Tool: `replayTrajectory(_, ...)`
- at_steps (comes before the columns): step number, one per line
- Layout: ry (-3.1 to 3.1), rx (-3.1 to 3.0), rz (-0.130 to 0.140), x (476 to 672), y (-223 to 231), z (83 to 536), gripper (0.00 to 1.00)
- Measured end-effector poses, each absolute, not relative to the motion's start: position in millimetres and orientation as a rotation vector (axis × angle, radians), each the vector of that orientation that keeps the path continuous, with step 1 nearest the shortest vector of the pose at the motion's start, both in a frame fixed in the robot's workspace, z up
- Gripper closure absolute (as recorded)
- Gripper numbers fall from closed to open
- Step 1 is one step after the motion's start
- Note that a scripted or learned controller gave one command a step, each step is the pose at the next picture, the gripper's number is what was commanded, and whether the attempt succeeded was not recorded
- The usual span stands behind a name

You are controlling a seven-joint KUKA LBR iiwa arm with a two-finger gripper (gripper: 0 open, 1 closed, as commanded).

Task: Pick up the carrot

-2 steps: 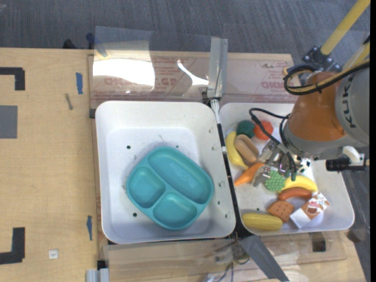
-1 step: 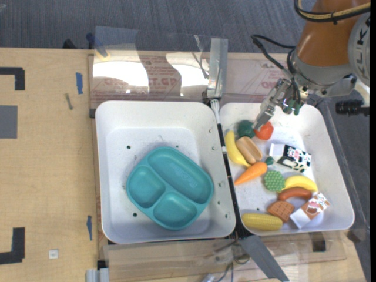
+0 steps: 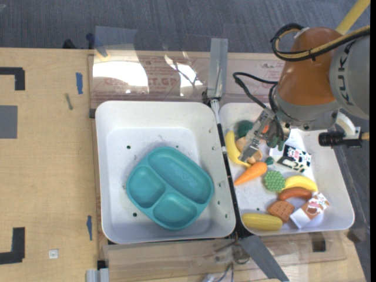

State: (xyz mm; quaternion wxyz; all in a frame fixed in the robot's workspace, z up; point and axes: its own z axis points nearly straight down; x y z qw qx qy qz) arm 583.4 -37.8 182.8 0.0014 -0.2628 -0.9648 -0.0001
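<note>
The jaws (image 3: 258,143) hang low over the right-hand bin (image 3: 343,207), pointing down and toward seven o'clock, and they appear parted by a modest gap with nothing gripped between them; the tips sit amid clutter, so how wide the gap is stays hard to read. The carrot (image 3: 251,173) lies in that same bin just past the tips, at about six o'clock from them, stretched slantwise with its thin end aimed at eight o'clock toward the divider between the bins and its thick end at two o'clock. It looks close to the tips but apart from them.

Around it: a banana (image 3: 232,148) curves along the bin's left wall at about eleven o'clock from the carrot, a knobbly green vegetable (image 3: 274,181) lies just beside its thick end at three o'clock, and a corn cob (image 3: 262,221) rests well below at six o'clock. A black-and-white cow-patterned carton (image 3: 295,158) sits at about two o'clock. The left-hand bin (image 3: 108,128) holds a teal divided plate (image 3: 170,185).

By my reading this is the approach step: the arm is over the right spot, the grasp not yet made. The next move likely calls for a short shift toward six o'clock to centre over the carrot's thick middle, turning the wrist so the closing line crosses the carrot's length, then a descent and close. The banana and green vegetable crowd both ends, so a stray contact could nudge the carrot aside.
</note>
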Motion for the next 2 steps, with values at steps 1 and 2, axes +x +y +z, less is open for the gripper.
replayTrajectory(1,-2.922,-1.176,-0.004,532.0,-11.3,280.9,1.0)
replayTrajectory(2,-2.927,-1.174,-0.004,533.1,-10.9,290.4,1.0)
